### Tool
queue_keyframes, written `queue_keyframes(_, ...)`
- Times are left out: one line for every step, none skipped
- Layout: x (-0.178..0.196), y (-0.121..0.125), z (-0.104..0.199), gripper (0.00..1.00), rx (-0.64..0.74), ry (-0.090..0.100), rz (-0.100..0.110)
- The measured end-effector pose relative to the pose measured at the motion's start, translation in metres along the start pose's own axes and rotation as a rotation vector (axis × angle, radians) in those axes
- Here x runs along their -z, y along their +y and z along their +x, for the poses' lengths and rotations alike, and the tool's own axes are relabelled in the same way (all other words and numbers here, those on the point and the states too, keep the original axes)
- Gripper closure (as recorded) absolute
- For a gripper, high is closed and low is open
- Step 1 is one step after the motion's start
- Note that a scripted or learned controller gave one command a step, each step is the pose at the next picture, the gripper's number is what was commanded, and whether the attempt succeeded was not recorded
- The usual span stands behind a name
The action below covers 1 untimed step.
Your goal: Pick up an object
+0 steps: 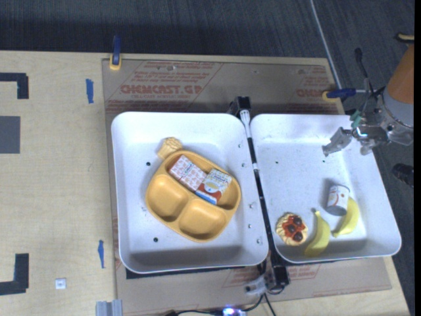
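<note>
Nearest the viewer, along the front wall of the right bin [378, 245], lie a small round pizza-like toy [292, 228], two yellow bananas [320, 232] side by side, and a small white cup [336, 199] touching the farther banana. In the left bin [125, 176] sits a yellow divided tray [177, 206] holding two small cartons [200, 178]. Farther back, the tool [343, 140] hangs above the right bin's far right area, well apart from the toys, holding nothing; whether its fingers are spread I cannot tell. This looks like the approach step: next it must travel forward over one toy, descend and close.
</note>
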<state>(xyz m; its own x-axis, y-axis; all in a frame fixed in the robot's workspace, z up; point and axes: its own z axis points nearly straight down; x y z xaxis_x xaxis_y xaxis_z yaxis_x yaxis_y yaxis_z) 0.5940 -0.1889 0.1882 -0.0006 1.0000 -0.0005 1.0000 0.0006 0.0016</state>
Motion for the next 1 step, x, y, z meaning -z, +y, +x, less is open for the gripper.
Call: queue_keyframes(-0.1024,-0.0765,0.027,0.0,-0.001,0.001,0.0)
